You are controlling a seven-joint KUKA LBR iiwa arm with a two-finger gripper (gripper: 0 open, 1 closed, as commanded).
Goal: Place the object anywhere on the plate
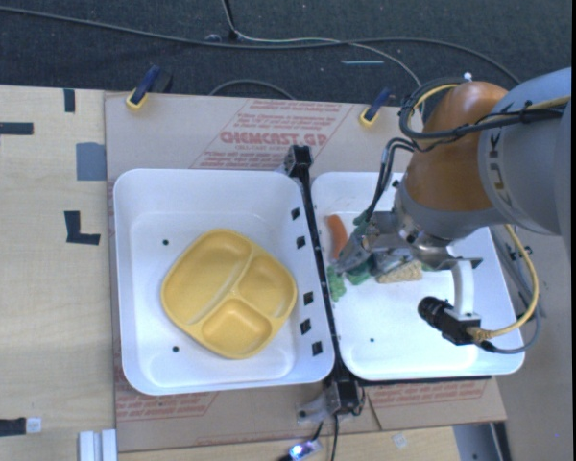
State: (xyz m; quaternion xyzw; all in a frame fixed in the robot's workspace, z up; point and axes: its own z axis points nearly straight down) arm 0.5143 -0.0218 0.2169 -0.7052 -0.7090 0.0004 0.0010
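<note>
Gripper [357, 253] low over the left part of the right bin [413, 353], close to the divider between the two bins. The fingers are lost in a dark cluster of mechanism and cable, so whether they stand wide, narrow, or closed on something cannot be told from this view.

Directly around the fingertip region lie several small items: an orange, carrot-like piece [336, 229] just above and to the left, its long axis running roughly up-and-down the picture, parallel to the divider; a green item [350, 277] just below, touching or nearly touching the gripper body; and a pale, crumbly tan piece [400, 275] to the right, beneath the wrist. Which of these is the intended object is uncertain; the orange piece appears the nearest free-standing candidate, lying toward the divider side of the fingers.

Outward, the grey arm with its orange band [456, 152] enters from the right and overhangs much of the right bin.

The yellow compartment plate [228, 291] rests tilted in the middle of the left bin [134, 257], well apart from the gripper and across the divider; it carries nothing. The placement therefore judged not yet done: any transfer must carry leftward over the divider.
</note>
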